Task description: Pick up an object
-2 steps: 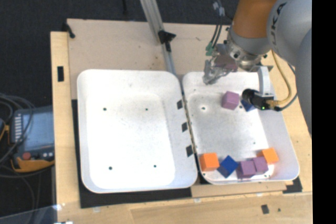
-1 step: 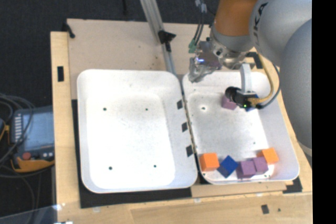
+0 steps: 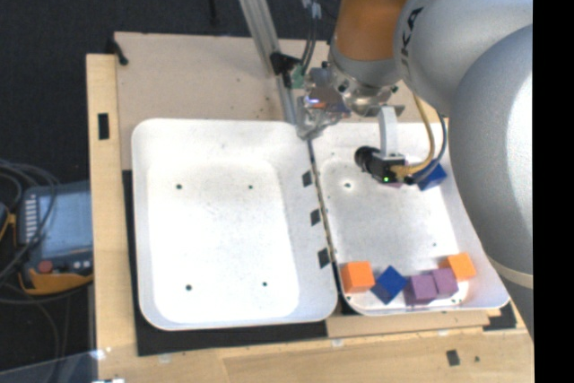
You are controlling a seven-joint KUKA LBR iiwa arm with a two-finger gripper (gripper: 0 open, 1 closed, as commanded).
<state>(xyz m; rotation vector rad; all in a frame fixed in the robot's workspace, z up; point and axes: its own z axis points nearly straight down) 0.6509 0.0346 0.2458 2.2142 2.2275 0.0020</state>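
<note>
right bin partly hidden under arm, blue block partly covered

Speckled white bins, orange blocks, blue block, purple blocks.

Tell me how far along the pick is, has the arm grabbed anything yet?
Nothing looks done yet. The gripper hangs over the far end of the divide between the bins, with no block seen in it. An orange block, blue block, two purple blocks and a second orange block lie along the right bin's near edge. Left: reach one, grip it, lift.
</note>
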